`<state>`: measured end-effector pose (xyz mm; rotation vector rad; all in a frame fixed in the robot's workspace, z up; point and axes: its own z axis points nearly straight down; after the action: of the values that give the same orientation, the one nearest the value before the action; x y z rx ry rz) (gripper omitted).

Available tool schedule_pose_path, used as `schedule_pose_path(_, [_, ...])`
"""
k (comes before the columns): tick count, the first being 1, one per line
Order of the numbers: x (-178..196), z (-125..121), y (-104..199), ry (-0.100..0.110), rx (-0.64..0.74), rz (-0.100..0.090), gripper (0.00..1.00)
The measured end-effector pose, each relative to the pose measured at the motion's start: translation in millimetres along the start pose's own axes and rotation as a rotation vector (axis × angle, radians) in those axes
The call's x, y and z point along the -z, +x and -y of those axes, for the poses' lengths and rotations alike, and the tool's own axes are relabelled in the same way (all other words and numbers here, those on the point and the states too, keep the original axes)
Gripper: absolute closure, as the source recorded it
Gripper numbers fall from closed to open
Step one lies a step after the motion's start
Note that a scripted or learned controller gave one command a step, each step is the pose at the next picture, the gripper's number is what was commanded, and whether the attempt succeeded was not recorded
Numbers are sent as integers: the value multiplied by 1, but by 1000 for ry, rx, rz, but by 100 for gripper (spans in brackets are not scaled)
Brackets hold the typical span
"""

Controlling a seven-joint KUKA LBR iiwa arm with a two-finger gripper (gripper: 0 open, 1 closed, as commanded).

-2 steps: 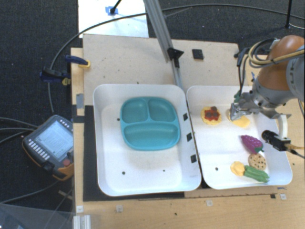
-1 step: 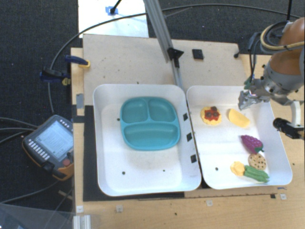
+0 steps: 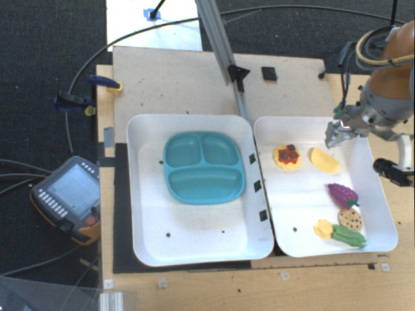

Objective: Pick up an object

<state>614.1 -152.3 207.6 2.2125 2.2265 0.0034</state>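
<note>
The right bin [image 3: 305,245] holds several toy foods: a small round pizza [image 3: 288,157], a yellow piece [image 3: 325,161], a purple grape bunch [image 3: 342,194], a cookie [image 3: 350,219], a green vegetable [image 3: 349,236] and a small yellow piece [image 3: 323,228]. My gripper [image 3: 338,134] hangs over the far right part of that bin, just above and right of the yellow piece. Nothing shows between its fingers.
A teal divided plate [image 3: 203,168] lies in the left bin [image 3: 149,238]. A grey pole [image 3: 217,31] slants across the back of the bench. A black clip [image 3: 269,74] lies on the board behind the bins. A teach pendant [image 3: 68,196] sits on the floor at left.
</note>
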Motion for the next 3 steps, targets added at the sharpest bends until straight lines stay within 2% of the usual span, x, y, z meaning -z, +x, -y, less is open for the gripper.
schedule_pose_path(2, [25, -10, 104, 0, 2, -1, 100])
schedule_pose_path(3, [30, -5, 153, 2, 2, -2, 100])
